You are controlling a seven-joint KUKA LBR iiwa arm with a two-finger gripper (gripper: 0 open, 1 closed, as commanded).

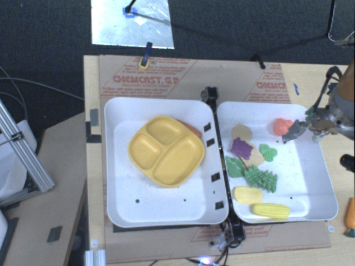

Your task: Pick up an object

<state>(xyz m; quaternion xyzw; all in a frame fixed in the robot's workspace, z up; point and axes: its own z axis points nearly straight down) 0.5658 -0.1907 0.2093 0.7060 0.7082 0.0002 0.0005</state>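
A dark carpeted floor (249, 15) surrounds a pale wooden desk (66, 148), where a cardboard sheet (183, 71) printed with red lettering lies under two shallow white bins. The left bin (119, 204) carries a yellow divided plate (166, 151), tilted so its long axis runs from upper left to lower right, with a reddish thing peeking out beyond its upper right rim. The right bin (316, 193) holds the small toys: an orange ball (282, 126) near the far wall, a tan piece (241, 131), a purple piece (242, 147), a small green piece (268, 152), a green leaf shape (234, 167), a spiky dark green piece (262, 178), a pale yellow lump (247, 194) and a yellow corn cob (271, 210). The corn cob lies flat close to the near wall, its long axis almost left to right, parallel to that wall. The toys crowd the left half of the bin, touching or overlapping one another; the right half of its floor is bare.

The end effector (293, 133) hangs just right of the orange ball, above the bin's far right part, pointing left and down. Whether it is spread or closed I cannot tell, and nothing shows in its grip
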